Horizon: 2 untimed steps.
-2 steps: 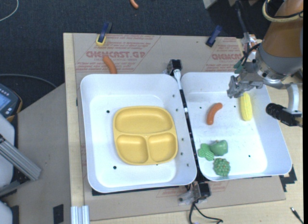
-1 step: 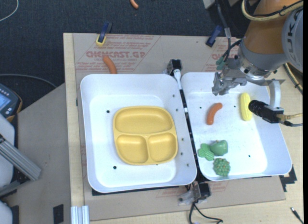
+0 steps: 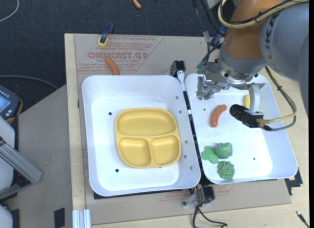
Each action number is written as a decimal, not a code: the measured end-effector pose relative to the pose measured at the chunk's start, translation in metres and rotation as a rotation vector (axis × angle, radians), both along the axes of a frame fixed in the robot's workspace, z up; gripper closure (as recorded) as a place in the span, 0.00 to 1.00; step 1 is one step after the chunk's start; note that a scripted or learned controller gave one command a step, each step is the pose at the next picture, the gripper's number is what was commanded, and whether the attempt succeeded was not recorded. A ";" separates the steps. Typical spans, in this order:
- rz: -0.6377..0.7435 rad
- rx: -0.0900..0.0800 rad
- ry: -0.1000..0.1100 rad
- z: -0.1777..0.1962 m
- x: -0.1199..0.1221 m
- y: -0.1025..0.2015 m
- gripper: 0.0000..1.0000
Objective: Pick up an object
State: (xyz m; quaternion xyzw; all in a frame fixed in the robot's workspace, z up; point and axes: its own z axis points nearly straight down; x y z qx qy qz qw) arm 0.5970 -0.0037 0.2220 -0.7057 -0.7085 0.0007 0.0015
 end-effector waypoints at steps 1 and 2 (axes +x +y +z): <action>0.002 0.001 -0.007 0.007 0.018 0.047 1.00; -0.005 -0.001 0.001 -0.005 0.007 0.037 1.00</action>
